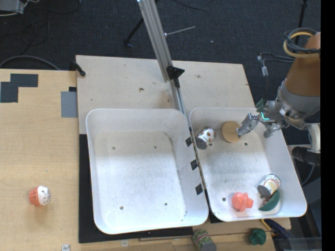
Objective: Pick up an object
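My gripper (257,128) hovers over the far right part of the right bin (293,166), fingers spread open with nothing between them. Its left finger (245,126) ends right beside a tan round disc (229,132); whether they touch is unclear. A small white and brown object (205,137) lies left of the disc near the bin's dividing wall. At the near end of the bin lie a pink-orange lump (241,201), a small can (269,184) and a dark green piece (272,203).
The left bin (104,140) sits beside the right one. An aluminium rail (159,41) slants down to the gap between the bins. An orange and white toy (40,195) lies on the wooden table at left. A green object (256,236) and a can (201,239) sit in front of the bins.
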Action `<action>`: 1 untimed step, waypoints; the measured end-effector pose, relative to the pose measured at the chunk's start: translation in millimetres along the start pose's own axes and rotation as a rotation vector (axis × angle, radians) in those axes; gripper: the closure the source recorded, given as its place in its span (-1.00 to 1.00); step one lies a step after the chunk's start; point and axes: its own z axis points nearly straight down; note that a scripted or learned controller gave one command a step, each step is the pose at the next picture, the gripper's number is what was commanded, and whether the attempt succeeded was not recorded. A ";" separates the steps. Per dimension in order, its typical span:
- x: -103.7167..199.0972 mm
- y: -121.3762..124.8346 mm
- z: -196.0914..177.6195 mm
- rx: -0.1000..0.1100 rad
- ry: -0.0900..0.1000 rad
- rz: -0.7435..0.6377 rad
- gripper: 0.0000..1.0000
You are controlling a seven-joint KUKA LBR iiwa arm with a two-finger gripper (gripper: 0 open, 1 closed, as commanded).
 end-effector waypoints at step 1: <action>-0.2 0.8 -2.0 -0.004 -0.001 0.000 -1.00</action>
